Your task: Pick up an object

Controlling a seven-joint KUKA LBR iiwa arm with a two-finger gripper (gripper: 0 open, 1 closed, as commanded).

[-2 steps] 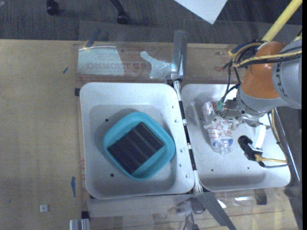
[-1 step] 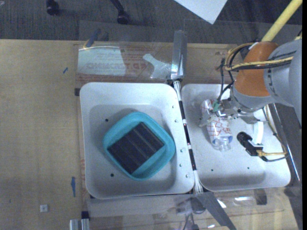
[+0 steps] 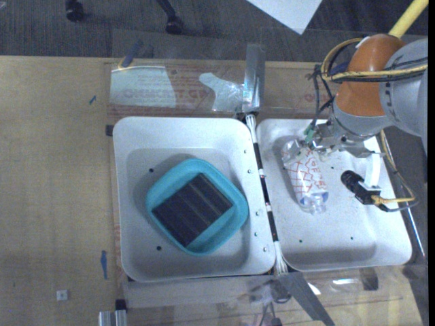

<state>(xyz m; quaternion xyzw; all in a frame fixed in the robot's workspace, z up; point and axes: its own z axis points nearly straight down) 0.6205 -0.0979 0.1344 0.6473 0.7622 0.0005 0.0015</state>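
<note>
A crumpled clear plastic bottle [image 3: 306,176] with a red-and-white label lies in the right bin [image 3: 340,240], its long axis running from upper left to lower right. My gripper [image 3: 315,140] hangs low over the bottle's upper end, right at its edge, below the grey arm with the orange band. Whether it touches the bottle I cannot tell. In the left bin [image 3: 136,250] rests a teal square tub [image 3: 197,206] turned at an angle, with a dark ribbed surface inside it.
The two bins meet along a raised middle rim [image 3: 262,195]. A clear plastic sheet [image 3: 177,87] lies on the bench behind the left bin. Bare bin floor spreads below and to the right of the bottle.
</note>
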